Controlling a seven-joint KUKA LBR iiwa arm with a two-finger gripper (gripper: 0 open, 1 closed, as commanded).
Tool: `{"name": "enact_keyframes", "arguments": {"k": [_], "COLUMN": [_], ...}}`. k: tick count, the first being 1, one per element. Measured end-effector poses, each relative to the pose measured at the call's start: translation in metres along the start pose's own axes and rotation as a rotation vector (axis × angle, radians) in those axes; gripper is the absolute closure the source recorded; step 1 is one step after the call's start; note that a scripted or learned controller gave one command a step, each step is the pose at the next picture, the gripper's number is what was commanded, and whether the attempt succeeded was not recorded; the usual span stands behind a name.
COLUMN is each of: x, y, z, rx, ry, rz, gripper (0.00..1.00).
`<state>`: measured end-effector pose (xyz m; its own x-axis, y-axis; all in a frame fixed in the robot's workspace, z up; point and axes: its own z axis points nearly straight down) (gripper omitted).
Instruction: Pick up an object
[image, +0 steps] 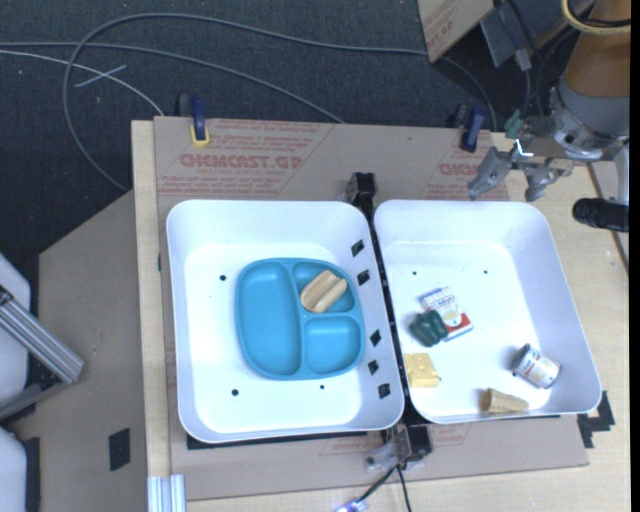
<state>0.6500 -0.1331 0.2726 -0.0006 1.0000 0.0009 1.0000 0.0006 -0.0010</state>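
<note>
I see the gripper (516, 172) hanging above the far rim of the right bin (560, 290), its two fingers spread apart with nothing between them. The candidates lie well below it: a small can (537, 366), a green block (431, 327) touching a white-and-red packet (447, 311), and two cheese pieces. My worry is the can rolling away, or the fingers straddling block and packet together.
</note>
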Motion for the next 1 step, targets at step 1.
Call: {"name": "enact_keyframes", "arguments": {"k": [1], "x": [-0.0002], "y": [0.0037], "z": [0.0621], "rx": [0.005], "ry": [0.001], "rz": [0.000], "gripper": [0.00]}}
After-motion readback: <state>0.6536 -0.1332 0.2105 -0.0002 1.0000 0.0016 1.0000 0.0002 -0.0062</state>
